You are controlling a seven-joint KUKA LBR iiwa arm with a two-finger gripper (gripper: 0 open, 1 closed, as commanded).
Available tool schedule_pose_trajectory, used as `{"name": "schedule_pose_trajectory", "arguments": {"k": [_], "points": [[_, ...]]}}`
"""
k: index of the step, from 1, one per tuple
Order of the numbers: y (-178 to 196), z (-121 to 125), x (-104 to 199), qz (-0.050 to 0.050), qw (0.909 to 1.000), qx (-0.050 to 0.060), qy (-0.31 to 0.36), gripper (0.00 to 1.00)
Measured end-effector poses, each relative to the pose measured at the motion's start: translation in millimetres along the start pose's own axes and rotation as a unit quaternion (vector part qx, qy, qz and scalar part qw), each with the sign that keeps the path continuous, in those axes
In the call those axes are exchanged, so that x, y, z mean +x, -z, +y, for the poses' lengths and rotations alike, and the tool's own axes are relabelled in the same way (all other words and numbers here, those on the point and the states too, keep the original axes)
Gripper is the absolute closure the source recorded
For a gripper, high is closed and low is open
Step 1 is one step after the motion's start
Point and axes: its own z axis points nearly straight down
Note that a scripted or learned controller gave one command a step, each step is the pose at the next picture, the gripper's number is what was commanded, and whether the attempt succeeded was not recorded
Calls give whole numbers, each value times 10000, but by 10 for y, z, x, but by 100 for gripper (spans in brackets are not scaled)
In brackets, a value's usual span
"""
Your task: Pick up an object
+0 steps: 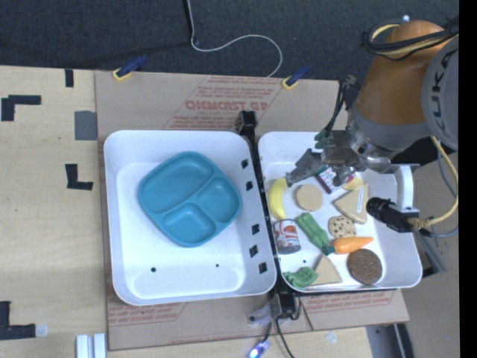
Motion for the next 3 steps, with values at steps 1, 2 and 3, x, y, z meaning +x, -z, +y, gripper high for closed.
{"name": "schedule_pose_trajectory", "arguments": {"k": [1, 2, 3], "points": [[314, -597, 306, -3, 10000, -17, -9, 0], [1415, -606, 448, -11, 10000, -84, -17, 0], [1462, -615, 446, -18, 10000, -21, -23, 100]]}}
